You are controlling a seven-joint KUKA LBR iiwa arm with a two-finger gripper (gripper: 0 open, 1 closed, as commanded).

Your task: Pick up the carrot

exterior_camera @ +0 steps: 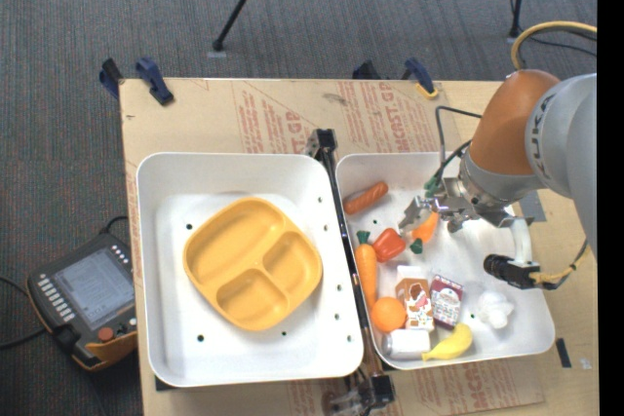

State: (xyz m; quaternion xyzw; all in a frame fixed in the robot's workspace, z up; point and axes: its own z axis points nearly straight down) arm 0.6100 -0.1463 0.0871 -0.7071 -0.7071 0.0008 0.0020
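Observation:
Two carrots lie in the right bin (531, 331). A small carrot (426, 227) with a green tip lies near the bin's middle, and a longer carrot (367, 273) lies along the bin's left wall with its green top pointing away. My gripper (435, 213) hangs low over the small carrot, open, with a finger on either side of it and the carrot resting on the bin floor. The grey and orange wrist (507, 136) comes in from the right.
Around the carrots in the right bin lie a sausage (366, 198), a red pepper (388, 244), an orange (388, 314), two small cartons (430, 300), a banana (448, 344) and a white lump (495, 309). The left bin (161, 209) holds a yellow divided plate (253, 261).

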